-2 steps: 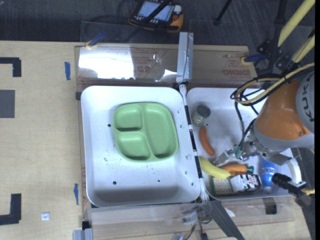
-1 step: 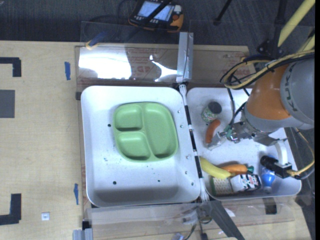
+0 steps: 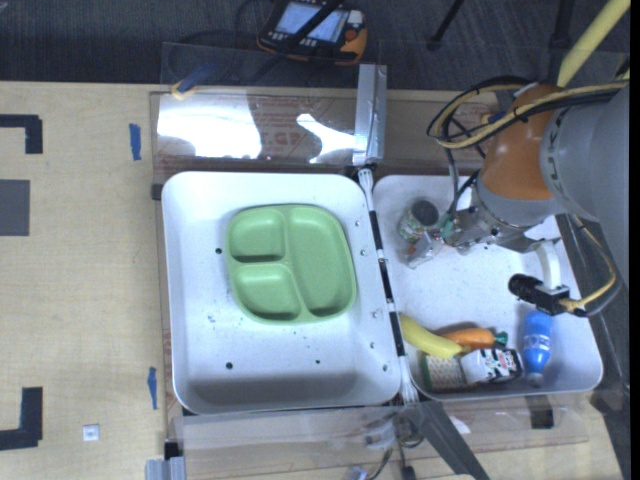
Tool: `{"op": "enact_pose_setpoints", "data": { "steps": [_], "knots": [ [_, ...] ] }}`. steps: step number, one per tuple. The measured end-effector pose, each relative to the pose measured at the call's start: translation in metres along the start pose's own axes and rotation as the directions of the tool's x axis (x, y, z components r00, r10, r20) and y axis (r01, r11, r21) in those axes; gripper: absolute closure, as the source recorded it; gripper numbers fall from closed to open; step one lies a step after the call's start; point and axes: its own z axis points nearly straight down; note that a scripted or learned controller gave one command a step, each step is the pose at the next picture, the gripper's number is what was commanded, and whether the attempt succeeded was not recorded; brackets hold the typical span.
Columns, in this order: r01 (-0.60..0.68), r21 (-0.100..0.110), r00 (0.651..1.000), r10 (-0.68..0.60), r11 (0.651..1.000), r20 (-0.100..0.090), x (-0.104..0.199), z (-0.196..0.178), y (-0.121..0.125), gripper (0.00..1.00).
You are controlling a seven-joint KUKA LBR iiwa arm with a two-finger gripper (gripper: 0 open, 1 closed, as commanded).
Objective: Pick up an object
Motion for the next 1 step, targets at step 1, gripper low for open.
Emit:
{"op": "enact_pose_setpoints", "data": {
  "steps": [1],
  "knots": [
    [0.137, 0.031, 0.991, -0.137, 0.990, -0.008, -0.0172, 0.0011, 0.0495, 0.00]
  ]
}}
